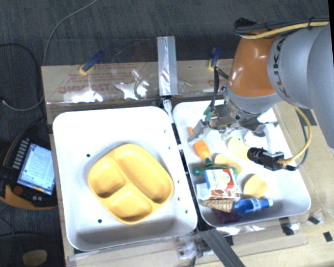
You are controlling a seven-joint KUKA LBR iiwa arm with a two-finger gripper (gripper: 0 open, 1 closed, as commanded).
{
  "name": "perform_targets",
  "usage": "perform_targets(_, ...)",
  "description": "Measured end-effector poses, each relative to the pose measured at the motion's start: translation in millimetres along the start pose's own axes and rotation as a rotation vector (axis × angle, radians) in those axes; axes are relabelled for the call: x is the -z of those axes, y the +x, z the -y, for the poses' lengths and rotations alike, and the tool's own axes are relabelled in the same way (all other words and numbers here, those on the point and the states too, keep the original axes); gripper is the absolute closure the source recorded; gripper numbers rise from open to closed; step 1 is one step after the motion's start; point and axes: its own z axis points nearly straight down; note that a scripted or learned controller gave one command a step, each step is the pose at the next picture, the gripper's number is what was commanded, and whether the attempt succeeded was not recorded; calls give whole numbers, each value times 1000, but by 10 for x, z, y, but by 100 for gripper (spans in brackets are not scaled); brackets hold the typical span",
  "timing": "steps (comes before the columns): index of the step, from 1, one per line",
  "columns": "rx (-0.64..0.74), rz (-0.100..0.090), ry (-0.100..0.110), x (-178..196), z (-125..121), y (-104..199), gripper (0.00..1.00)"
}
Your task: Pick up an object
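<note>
Camera view: hand [213, 119], grip state unclear, hovers just above the orange object [201, 149].

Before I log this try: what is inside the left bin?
Inside the left bin lies one yellow divided tray, three compartments facing up. What the tray covers of the bin floor cannot be seen.

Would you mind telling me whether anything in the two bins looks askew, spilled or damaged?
Nothing looks spilled or broken. The yellow divided tray sits skewed in the left bin, corners off the bin's sides. In the right bin the small items, including the blue bottle, lie jumbled together.
</note>
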Motion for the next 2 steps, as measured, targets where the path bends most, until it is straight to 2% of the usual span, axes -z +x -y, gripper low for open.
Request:
perform_targets(1, 233, -1, 0, -834, 27, -556, 0)
perform_targets(2, 245, -2, -3, -121, 311, -476, 0)
